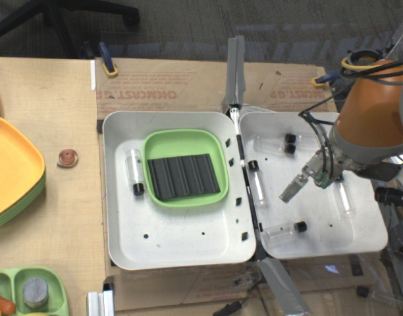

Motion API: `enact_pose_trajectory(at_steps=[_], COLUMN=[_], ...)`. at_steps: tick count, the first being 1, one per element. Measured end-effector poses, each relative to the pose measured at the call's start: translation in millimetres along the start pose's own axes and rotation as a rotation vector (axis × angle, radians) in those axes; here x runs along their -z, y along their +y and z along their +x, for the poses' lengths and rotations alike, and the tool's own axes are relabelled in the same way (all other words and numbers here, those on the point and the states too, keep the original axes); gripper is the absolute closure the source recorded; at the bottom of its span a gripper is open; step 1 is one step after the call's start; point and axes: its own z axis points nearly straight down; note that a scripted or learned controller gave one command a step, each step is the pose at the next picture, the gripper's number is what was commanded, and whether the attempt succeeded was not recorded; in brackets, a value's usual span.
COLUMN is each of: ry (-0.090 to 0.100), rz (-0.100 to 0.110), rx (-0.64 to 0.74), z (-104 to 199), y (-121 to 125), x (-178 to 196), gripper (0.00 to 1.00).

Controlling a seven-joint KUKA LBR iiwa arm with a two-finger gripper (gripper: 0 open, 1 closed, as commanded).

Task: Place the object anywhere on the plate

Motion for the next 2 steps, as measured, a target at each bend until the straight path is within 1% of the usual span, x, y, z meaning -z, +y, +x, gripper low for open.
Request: enact_pose_trajectory(at_steps=[1, 2], ry=[-0.001, -0.002], rz=[-0.001, -0.002], rx=[-0.037, -0.098], z=[-22, -56], y=[-31, -58], x=[1, 8], gripper=[0.00, 0.00])
